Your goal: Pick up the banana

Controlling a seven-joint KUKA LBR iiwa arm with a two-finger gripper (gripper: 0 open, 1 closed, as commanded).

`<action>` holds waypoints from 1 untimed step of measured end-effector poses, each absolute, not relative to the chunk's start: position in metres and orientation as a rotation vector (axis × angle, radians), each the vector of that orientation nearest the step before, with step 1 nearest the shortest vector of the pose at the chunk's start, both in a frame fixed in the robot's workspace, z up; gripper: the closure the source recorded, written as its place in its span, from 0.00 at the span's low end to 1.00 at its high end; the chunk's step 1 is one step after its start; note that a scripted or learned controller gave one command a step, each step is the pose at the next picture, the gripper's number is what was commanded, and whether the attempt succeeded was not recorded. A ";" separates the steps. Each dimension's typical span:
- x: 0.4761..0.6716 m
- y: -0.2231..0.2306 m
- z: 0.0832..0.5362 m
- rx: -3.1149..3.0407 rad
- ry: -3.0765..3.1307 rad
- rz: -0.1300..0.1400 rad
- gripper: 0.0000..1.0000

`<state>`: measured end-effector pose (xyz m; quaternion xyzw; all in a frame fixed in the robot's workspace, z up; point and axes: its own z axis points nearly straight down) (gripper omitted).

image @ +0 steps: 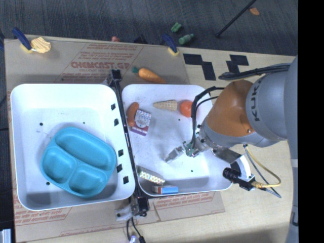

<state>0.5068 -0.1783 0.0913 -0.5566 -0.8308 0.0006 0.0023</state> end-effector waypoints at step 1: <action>0.553 -0.161 0.092 -0.845 -3.027 0.000 0.00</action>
